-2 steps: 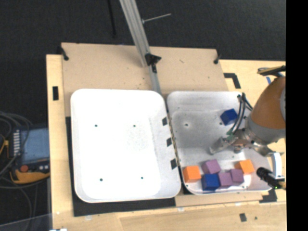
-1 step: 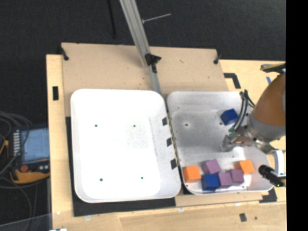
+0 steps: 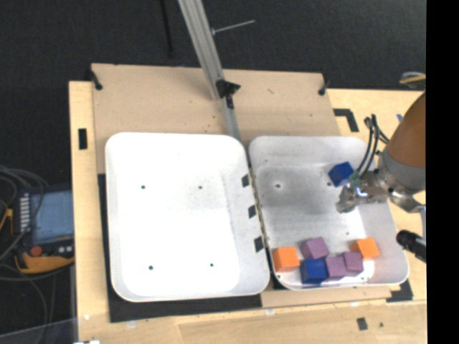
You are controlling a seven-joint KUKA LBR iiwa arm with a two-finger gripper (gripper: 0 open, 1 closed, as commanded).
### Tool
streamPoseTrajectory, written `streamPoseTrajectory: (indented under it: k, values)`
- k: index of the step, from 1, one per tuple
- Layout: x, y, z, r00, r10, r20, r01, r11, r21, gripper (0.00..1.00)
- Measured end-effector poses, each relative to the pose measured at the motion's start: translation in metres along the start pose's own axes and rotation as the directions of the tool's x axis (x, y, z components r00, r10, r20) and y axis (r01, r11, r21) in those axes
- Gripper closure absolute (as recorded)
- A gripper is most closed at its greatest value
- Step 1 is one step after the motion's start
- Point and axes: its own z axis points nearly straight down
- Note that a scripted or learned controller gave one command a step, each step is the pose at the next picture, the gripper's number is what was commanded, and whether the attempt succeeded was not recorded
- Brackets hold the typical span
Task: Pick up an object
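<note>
Grey metal shows at the gripper [image 3: 349, 198], which hangs low over the right bin [image 3: 301, 156], in the bin's right half. Its tip is small and blurred from this slanted look down, so I cannot tell how wide it stands, and no block can be seen in its hold. By my judgement the pick is not yet done: every block in view looks to be lying on the bin floor, and the lift is all still to come.

Nearest the tool is 1 blue block [image 3: 341, 173], just up and to the left of it, close beside it and perhaps touching; the angle does not settle that. It looks the likeliest target, though that is only a guess from how near it lies.

All other blocks sit below the tool along the bin's near edge. Counted: 2 orange blocks, one [image 3: 286, 257] down and well to the left, the other [image 3: 367, 247] down and slightly right. 3 purple blocks: one [image 3: 315, 249] down-left, one [image 3: 336, 266] almost straight below, one [image 3: 353, 261] just beside that. A second blue block [image 3: 313, 270] lies lowest, touching the purple ones.

That makes 7 blocks: 2 blue, 2 orange, 3 purple. The left bin [image 3: 179, 213], well to the tool's left, is 1 of 2 bins.
</note>
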Motion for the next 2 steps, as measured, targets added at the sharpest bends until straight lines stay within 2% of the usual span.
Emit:
streamPoseTrajectory:
  k: [2]
  values:
    - [-0.012, 0.006, -0.097, 1.0, -0.001, 0.0, 0.001, 1.0, 0.0, 1.0]
